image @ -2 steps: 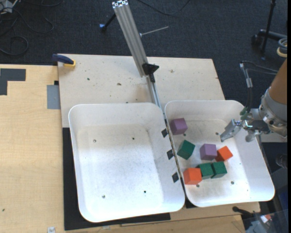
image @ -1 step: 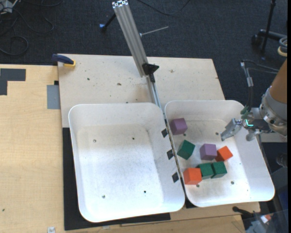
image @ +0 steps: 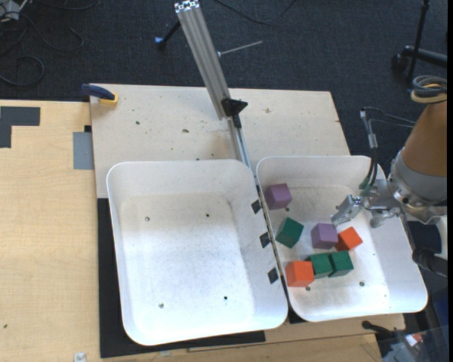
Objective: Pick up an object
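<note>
Blocks lie crowded in the right bin [image: 408, 292]. The gripper [image: 349, 211] hangs just above the purple block [image: 324, 234] and orange block [image: 349, 238], holding nothing; whether its fingers are apart I cannot tell. Coming down between these touching neighbours, it may push them aside instead of gripping one.

Two bins sit side by side on the bench [image: 287, 119], the left bin [image: 136, 202] beside the right bin [image: 408, 292], which holds seven blocks [image: 325, 234] clustered near its middle, with the gripper [image: 349, 211] just above them.
</note>
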Motion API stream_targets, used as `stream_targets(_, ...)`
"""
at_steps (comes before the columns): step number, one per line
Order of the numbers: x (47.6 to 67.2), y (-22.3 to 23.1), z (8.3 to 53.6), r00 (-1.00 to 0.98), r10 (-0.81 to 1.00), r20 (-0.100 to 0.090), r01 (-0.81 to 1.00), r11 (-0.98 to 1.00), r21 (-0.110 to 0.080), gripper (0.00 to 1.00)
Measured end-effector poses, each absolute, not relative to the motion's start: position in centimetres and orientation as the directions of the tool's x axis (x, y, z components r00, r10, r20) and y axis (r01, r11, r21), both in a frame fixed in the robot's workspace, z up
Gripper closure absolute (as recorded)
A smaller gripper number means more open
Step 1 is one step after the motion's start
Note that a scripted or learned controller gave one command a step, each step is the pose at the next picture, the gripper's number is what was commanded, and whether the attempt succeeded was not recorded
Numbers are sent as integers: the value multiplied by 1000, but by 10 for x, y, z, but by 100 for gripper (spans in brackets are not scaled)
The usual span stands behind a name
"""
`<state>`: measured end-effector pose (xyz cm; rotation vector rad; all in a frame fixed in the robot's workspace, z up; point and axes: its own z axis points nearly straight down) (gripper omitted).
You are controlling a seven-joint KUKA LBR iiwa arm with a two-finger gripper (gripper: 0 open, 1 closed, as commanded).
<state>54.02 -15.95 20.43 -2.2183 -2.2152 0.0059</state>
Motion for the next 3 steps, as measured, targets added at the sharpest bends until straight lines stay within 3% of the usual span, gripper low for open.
stream_targets(1,538,-156,140,1,1000,3,1000,-1,-10,0)
stream_targets(2,546,-160,123,3,1000,-10,1000,-2,24,0)
stream_targets(3,546,-161,132,11,1000,-10,1000,-11,26,100)
